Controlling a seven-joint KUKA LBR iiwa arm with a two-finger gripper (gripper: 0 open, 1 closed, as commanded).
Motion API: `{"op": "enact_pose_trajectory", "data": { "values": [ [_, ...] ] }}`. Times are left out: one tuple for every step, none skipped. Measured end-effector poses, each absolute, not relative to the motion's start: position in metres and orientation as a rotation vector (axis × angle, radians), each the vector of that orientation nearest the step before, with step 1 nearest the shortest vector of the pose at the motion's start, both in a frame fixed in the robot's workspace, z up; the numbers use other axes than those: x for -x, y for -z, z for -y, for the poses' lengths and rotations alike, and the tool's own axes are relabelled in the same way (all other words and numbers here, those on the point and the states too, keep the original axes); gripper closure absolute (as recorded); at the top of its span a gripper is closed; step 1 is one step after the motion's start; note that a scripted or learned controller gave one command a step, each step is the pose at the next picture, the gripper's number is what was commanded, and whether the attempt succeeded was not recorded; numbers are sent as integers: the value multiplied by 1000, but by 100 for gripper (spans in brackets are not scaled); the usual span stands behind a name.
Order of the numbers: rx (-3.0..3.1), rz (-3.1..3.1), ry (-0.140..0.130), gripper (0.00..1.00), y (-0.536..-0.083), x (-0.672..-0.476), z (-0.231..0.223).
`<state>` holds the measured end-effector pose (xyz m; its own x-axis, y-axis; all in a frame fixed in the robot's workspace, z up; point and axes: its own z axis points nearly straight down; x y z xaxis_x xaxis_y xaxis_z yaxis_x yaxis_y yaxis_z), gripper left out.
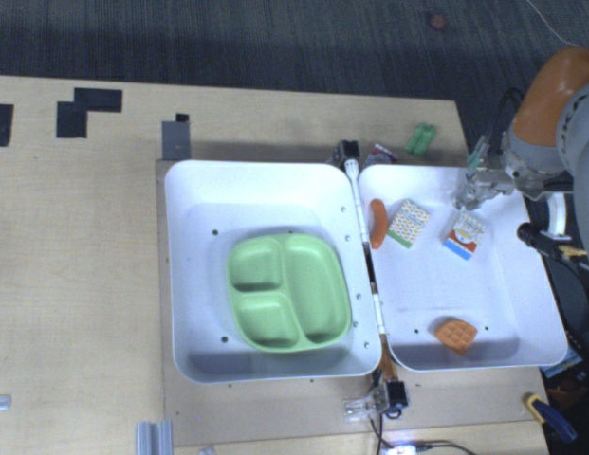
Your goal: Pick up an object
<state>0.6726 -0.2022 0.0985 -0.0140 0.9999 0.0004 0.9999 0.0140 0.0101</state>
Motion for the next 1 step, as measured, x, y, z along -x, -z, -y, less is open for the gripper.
{"op": "enact_pose_trajectory", "data": {
  "values": [
    [-2200,-2236,-12,0,-98,-673,201]
  ]
}}
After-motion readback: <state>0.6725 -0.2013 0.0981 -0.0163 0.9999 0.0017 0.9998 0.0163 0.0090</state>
